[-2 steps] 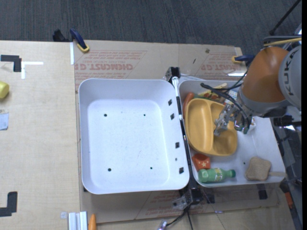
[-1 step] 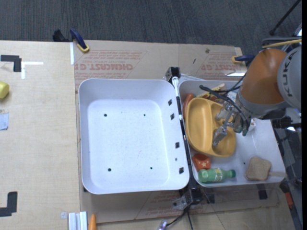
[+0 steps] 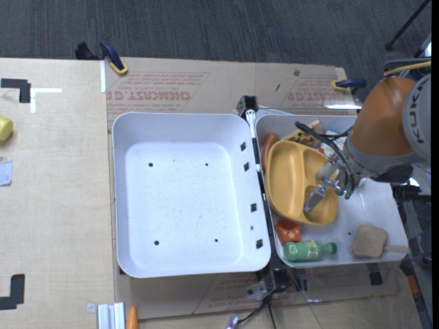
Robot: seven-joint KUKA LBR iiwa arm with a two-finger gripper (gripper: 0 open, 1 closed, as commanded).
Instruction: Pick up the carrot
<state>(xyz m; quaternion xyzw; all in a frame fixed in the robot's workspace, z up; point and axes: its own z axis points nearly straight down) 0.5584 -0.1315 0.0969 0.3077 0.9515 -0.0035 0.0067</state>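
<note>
The carrot point(image 3: 268, 147) is a slim orange piece lying along the left wall of the right bin point(image 3: 387, 204); its lower end is hidden under a tilted yellow bowl point(image 3: 293, 181). My gripper point(image 3: 317, 197) hangs over the right inner side of that bowl, right of and below the carrot and well apart from it. The grey arm with its orange band point(image 3: 384, 118) reaches in from the right.
In the right bin, a red-orange item point(image 3: 289, 231) and a green bottle point(image 3: 310, 251) lie by the front wall, and a brown spongy block point(image 3: 369, 241) sits at the front right. More items point(image 3: 310, 134) are behind the bowl. The left bin point(image 3: 123, 184) adjoins it.
</note>
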